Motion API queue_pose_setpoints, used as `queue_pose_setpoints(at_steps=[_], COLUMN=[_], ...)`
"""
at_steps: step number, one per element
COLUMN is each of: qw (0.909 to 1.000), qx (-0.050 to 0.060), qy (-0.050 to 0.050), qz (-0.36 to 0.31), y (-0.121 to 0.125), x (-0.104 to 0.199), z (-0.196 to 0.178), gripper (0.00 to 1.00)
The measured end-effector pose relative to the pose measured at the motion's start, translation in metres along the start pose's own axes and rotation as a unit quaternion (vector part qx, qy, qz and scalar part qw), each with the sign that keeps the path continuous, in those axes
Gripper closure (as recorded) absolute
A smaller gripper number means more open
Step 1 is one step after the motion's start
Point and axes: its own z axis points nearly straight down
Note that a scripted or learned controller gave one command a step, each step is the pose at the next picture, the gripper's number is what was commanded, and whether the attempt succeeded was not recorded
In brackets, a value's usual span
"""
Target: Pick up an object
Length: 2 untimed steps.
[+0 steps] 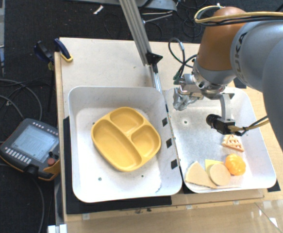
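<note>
My gripper (180,101) hangs over the far left part of the right bin (199,130), above bare white floor, and I see nothing in it. The toy food lies well away, at the bin's near right. There, an orange-tan wedge with a lattice pattern (232,142) sits nearest the arm. In front of it lies a round orange fruit (235,165). A tan disc (220,174), a pale yellow slice (209,164) and a beige wedge (197,174) lie by the near edge. A yellow divided plate (126,138) lies in the left bin (83,178).
A slanted metal post (137,28) rises from the bench behind the bins. The ridge between the two bins (169,140) runs just left of the gripper. A teach pendant (32,147) lies on the floor to the left.
</note>
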Motion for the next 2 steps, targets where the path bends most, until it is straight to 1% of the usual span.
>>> queue_pose_setpoints(at_steps=[1,2], qw=[1.0,1.0], qx=[-0.002,-0.001], qy=[0.0,-0.001], qz=[0.0,0.0], y=[-0.009,-0.02], x=[0.055,0.099], z=[-0.015,-0.025], gripper=[1.0,1.0])
